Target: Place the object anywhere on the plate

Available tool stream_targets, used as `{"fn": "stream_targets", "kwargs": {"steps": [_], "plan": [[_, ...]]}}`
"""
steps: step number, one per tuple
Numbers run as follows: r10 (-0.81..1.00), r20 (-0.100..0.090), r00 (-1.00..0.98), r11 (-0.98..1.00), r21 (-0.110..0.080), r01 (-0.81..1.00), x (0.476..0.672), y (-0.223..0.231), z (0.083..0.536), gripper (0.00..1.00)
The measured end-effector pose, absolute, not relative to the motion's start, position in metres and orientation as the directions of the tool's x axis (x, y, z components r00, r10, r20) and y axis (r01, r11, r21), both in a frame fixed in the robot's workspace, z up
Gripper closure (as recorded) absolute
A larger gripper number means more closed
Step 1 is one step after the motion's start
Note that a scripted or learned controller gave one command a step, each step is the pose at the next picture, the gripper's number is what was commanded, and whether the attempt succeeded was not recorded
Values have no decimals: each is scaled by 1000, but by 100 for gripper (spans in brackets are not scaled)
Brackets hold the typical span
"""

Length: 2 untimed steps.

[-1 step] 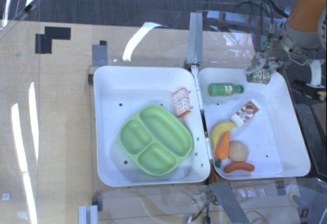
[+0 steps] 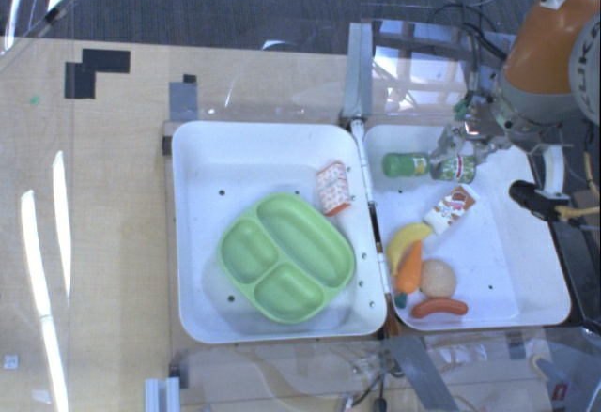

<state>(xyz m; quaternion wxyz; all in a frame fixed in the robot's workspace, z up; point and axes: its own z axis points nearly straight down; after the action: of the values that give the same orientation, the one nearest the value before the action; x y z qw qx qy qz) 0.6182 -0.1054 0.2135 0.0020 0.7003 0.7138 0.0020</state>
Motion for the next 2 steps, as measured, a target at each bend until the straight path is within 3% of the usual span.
{"fn": "stream_targets", "kwargs": {"steps": [1, 2], "plan": [[998, 0, -57, 57, 3, 998, 574, -40, 185, 100], [998, -18, 58, -58, 31, 998, 561, 25, 207, 100]]}}
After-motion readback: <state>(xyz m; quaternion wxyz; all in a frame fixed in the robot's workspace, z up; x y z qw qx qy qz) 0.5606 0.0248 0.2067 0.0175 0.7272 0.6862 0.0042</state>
